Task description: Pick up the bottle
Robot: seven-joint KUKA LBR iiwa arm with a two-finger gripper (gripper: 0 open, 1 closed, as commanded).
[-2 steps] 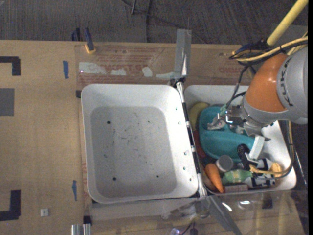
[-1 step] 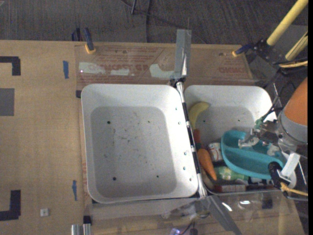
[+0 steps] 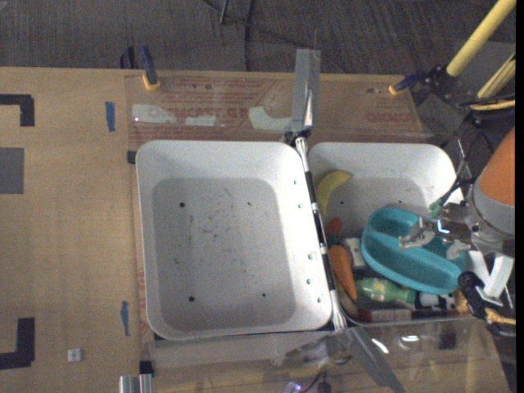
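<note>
The bottle (image 3: pixel 383 289) is green and lies on its side near the front of the right bin (image 3: pixel 385 164), partly covered by a blue bowl (image 3: pixel 405 256). My gripper (image 3: pixel 422 236) hangs over the blue bowl, just above and behind the bottle. The arm's grey wrist and orange band (image 3: pixel 499 178) come in from the right edge. Nothing shows as held in the gripper.
A banana (image 3: pixel 330 188) lies at the right bin's back left and an orange carrot (image 3: pixel 342 270) along its left wall. Dark small items (image 3: pixel 393 313) crowd the front. The left bin (image 3: pixel 221 236) stands beside it, across a metal divider (image 3: pixel 304 97).
</note>
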